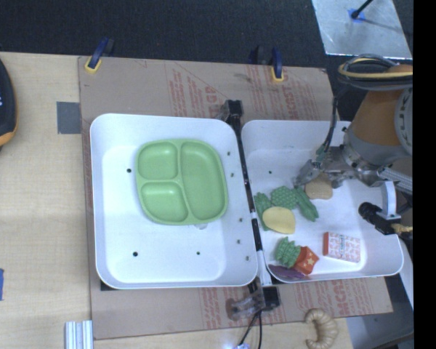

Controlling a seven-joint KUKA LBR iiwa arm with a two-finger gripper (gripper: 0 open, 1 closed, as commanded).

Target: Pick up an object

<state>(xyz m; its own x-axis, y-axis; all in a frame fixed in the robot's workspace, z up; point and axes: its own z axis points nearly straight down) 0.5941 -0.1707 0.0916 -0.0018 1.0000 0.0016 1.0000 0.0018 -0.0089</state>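
The right bin (276,140) holds several toy foods. A tan rounded piece (320,190) lies just below my gripper (314,174), which hangs low over the bin's middle; whether it touches the piece is unclear. Left of it are a green knobbly vegetable (291,198) and a yellow lemon-like piece (279,219). Near the front edge sit a red and white box (341,246), a red and green piece (296,255) and a purple piece (285,273). Nothing shows as lifted.
The left bin (105,217) holds a green divided plate (182,180). The arm's orange band (378,118) and grey wrist cover the right bin's right side. A black clamp (234,110) sits between the bins at the back. A tan curled object (321,327) lies on the bench in front.
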